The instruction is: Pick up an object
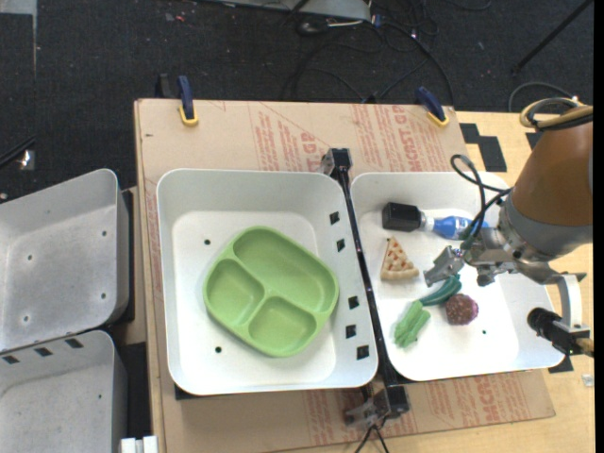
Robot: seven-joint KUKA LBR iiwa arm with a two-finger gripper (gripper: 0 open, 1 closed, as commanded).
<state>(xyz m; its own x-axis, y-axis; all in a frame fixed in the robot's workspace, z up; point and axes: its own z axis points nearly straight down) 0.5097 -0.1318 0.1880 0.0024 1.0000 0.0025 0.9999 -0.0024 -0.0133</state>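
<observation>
My gripper [464, 274] hangs over the middle of the right bin [528, 343], its two grey fingers apart and open, with nothing seen between them. Just below its left finger lies a teal curved piece [440, 296]. A dark red berry-like ball [461, 309] sits beside that piece, under the gripper. A green leafy toy [411, 322] lies lower left of them. A toy pizza slice [398, 260] lies to the gripper's left. A small bottle with a black cap [416, 218] rests at the bin's far side, its blue end partly behind the arm's cable.
The left bin [179, 253] holds a green divided plate [272, 291]. A black divider [357, 272] runs between the bins. The arm's grey and orange body [557, 192] covers the right bin's far right corner. Grey trays [57, 253] lie off the bench's left.
</observation>
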